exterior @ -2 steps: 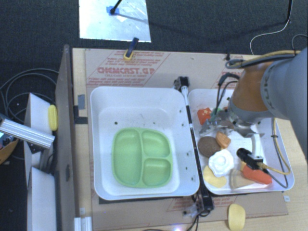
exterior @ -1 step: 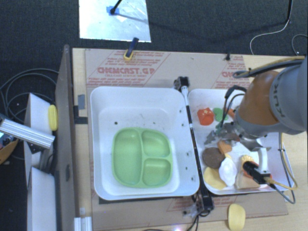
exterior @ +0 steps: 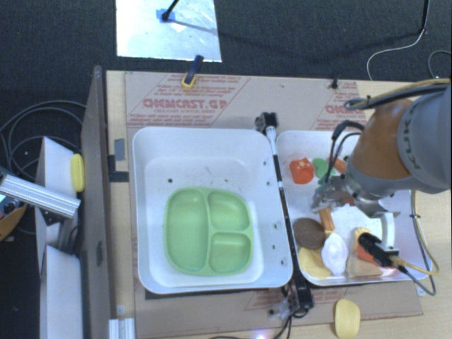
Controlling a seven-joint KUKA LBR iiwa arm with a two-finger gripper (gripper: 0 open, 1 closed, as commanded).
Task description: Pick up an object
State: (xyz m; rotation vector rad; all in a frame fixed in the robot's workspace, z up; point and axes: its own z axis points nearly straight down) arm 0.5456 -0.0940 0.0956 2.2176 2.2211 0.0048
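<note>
Claw [exterior: 330,195] low in rt bin [exterior: 406,207], finger state unclear; cardboard bench [exterior: 212,101], dark carpet [exterior: 282,20].

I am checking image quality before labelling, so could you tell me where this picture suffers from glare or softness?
In the camera view, the silver sheet above the bench glares brightly; the left bin wall is nearly washed out; the small items beside the gripper look soft, while the green tray reads clearly.
</note>
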